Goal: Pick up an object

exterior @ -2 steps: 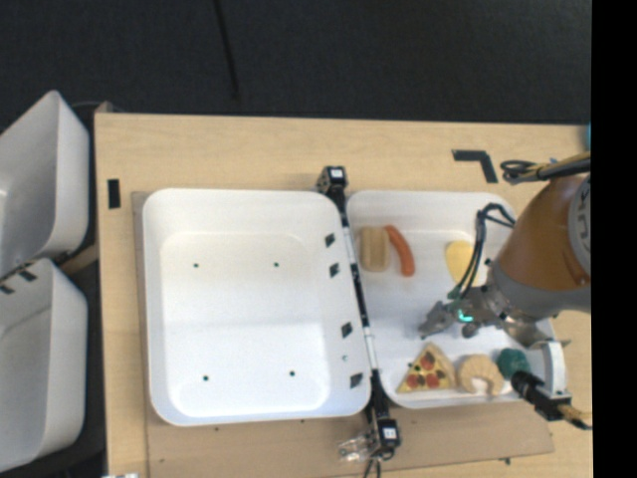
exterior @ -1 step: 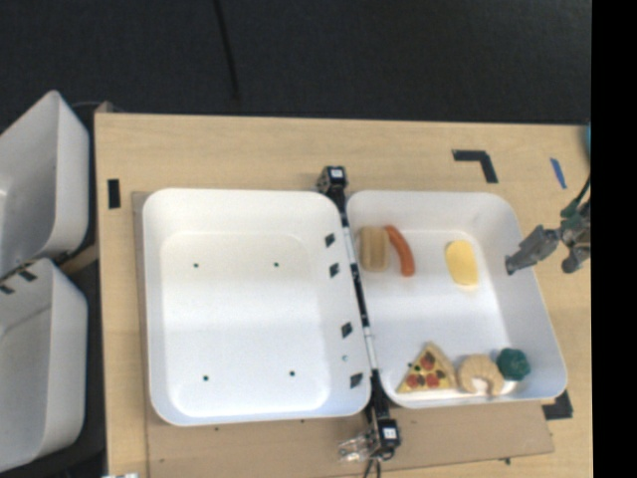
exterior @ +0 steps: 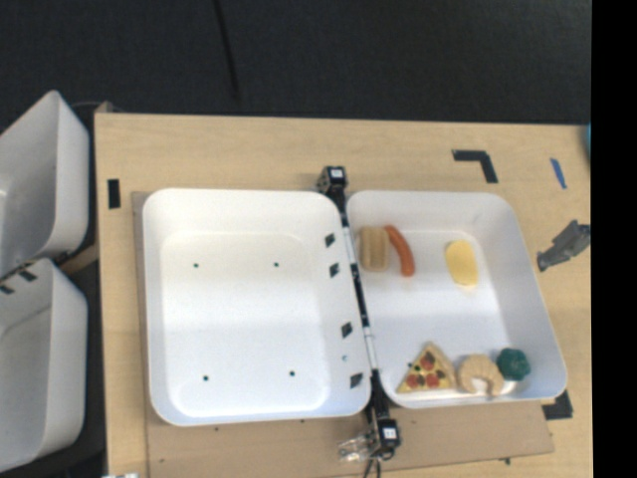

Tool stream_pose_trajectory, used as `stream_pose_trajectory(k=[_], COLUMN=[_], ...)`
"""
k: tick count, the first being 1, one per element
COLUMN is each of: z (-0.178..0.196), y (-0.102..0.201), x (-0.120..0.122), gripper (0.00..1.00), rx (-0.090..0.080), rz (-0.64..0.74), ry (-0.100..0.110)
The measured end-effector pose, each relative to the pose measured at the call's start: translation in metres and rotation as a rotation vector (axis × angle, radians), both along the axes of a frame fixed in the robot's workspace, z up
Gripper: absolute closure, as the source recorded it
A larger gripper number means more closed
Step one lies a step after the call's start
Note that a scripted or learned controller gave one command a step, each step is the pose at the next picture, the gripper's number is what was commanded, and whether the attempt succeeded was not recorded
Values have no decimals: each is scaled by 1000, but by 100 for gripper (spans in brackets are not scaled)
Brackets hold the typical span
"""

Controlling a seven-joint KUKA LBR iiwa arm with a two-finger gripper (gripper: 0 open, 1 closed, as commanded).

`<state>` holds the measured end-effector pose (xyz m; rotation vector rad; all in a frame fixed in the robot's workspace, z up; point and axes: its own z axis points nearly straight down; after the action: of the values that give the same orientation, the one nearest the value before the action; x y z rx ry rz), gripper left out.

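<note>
hot dog [exterior: 386, 250] | tan bun, orange-red sausage | right bin [exterior: 528, 267], far-left corner

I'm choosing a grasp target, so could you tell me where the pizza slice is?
The pizza slice lies in the right bin, at its near left corner beside the divider, just left of the tan piece.

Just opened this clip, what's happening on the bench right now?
Nothing is being handled yet. The gripper sits at the right edge, outside the right bin. That bin holds a hot dog, a yellow piece, a pizza slice, a tan piece and a green piece. The left bin sits beside it.
</note>
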<state>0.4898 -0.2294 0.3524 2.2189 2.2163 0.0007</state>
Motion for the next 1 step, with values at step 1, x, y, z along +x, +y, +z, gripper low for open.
stream_pose_trajectory(k=[1], z=[47], y=[1], x=[0], gripper=[0], rx=[0], rz=[6], ry=[-2])
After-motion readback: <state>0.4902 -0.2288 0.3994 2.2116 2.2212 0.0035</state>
